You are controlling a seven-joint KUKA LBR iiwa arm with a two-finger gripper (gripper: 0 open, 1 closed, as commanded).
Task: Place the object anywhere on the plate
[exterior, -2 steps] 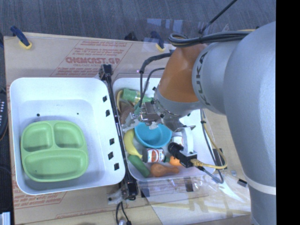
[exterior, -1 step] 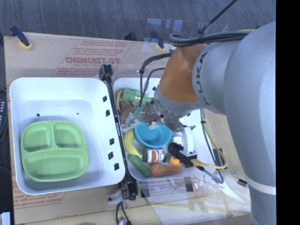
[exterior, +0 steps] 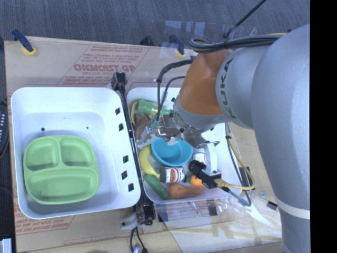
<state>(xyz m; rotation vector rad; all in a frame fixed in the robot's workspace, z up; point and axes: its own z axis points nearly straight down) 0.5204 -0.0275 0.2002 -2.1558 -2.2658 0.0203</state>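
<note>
A light green divided plate [exterior: 61,168] lies in the left bin [exterior: 63,99], towards its front left. In the right bin [exterior: 230,157] sits a pile of objects: a blue bowl [exterior: 171,152], a yellow banana [exterior: 146,163], a green cucumber [exterior: 156,185], an orange carrot [exterior: 184,190] and a small jar [exterior: 174,174]. My gripper [exterior: 189,136] hangs low over the right bin, just above the blue bowl, mostly hidden under the grey wrist and orange band. I see no object between its fingers.
A green bottle [exterior: 147,107] and a brown item [exterior: 142,124] lie at the back of the right bin. The black divider [exterior: 126,141] between the bins carries clips. The arm's bulk covers the right bin's right half. Cables trail near the front right corner.
</note>
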